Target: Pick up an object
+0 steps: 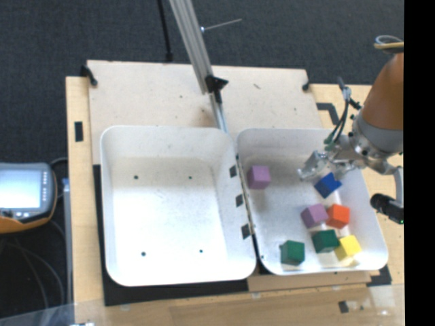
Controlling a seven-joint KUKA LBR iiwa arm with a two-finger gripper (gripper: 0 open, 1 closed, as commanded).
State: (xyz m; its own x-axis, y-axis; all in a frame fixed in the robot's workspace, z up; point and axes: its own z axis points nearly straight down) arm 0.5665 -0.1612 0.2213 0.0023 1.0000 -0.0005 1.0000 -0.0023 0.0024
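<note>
While hanging over the upper middle of the right bin [268, 138], gripper [314, 168] sits just up and left of the blue block [328, 185]. Cannot tell from this slanted view whether the block is touched or merely lies close under the metal tip. Cannot tell the gripper's state either; too blurred and small against the white floor.

Closest candidate by far: the blue block, lying down and to the right of the tip, toward the bench's near edge. Turned cornerwise, so no clear long axis; roughly cubic, faces set diagonal to the bin walls.

Further off in the same direction: purple block [313, 215] and orange block [338, 215] side by side, then dark green block [325, 240] and yellow block [349, 246] packed close below them. Second green block [293, 252] near the bin's lower left corner. Lone lilac block [258, 176] well apart to the left, near the dividing wall.

Likely calls for a small shift down-right and a wrist turn to square with the blue block's faces. Left bin [109, 182] plays no part.
</note>
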